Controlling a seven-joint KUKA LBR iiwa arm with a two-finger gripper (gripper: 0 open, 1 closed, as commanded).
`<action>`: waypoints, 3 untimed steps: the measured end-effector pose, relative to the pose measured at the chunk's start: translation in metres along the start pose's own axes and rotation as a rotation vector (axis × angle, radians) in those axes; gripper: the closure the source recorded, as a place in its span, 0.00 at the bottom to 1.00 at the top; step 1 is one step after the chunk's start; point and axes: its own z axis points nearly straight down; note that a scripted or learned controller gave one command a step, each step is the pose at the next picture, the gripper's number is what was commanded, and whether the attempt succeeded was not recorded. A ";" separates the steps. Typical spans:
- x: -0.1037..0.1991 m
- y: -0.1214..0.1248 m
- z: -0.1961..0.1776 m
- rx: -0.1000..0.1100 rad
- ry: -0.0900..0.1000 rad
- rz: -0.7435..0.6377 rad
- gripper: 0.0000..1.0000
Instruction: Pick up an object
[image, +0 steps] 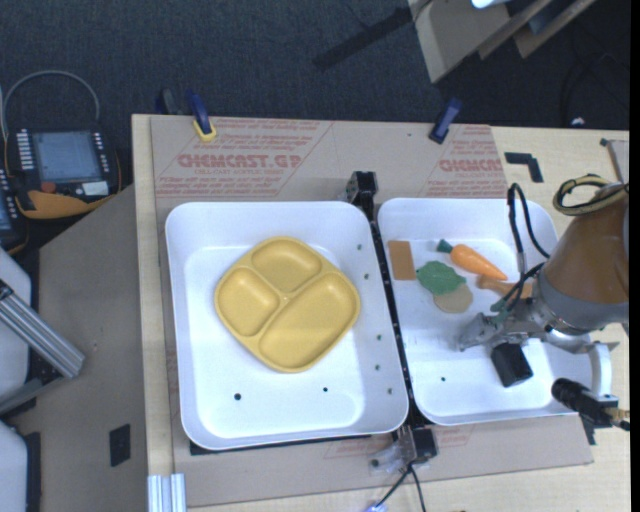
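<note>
Camera view puts your gripper (483, 333) low over the right bin (440, 395), its metal fingers (470, 340) reaching left toward the small cluster of toys. You cannot tell whether those fingers are apart or closed; nothing shows between them. The likely targets lie just beyond: a tan disc (453, 300) nearest the tips, a green piece (437, 276) touching it above, a carrot (477, 263) beside that, and a brown block (401, 260) by the bin's left wall. They bunch together, so expect crowding when you close. The yellow tray (287, 315) sits alone in the left bin (200, 400), too wide and flat for an easy pinch.
</note>
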 end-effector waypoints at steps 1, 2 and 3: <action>0.000 0.001 -0.013 -0.007 -0.003 0.001 1.00; 0.006 0.011 -0.069 -0.014 -0.006 -0.003 1.00; 0.002 0.020 -0.122 -0.009 -0.004 -0.001 1.00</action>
